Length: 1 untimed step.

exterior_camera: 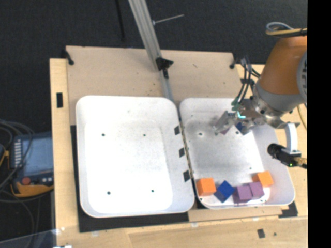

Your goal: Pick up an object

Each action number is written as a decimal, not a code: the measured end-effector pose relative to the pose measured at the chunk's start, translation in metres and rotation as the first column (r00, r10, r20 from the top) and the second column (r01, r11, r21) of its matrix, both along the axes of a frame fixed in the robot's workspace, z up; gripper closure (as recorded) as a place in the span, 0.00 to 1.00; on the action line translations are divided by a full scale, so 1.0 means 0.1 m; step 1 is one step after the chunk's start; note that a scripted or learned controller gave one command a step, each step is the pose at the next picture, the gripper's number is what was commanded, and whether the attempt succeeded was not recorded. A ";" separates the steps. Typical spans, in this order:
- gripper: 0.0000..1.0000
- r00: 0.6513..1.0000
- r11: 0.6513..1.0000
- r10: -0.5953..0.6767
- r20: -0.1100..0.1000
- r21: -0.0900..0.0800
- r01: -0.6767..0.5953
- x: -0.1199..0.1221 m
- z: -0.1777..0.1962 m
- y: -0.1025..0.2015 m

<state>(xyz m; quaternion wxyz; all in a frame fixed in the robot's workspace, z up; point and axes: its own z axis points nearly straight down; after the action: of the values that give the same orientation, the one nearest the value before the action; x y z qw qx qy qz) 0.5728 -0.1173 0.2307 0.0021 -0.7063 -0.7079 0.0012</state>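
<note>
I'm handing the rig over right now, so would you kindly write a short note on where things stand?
Gripper: over the upper part of the right bin, nothing seen between its fingers; open or shut is unclear.
Objects: all along the right bin's near edge: orange block, blue block, two purple blocks, second orange block.
Done: nothing picked yet.
Left: descend on one block, grasp, lift.

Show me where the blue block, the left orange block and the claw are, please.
blue block (224,190): camera view, on its top face.
left orange block (206,186): camera view, middle of its top face.
claw (223,124): camera view, at its blurred tip over the right bin.
</note>
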 end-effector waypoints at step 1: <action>0.00 1.000 1.000 -0.002 0.006 -0.001 0.002 0.01 0.03 0.00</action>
<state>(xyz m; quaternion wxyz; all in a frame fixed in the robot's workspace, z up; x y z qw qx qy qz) 0.5737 -0.1176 0.2334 -0.0002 -0.7069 -0.7073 -0.0005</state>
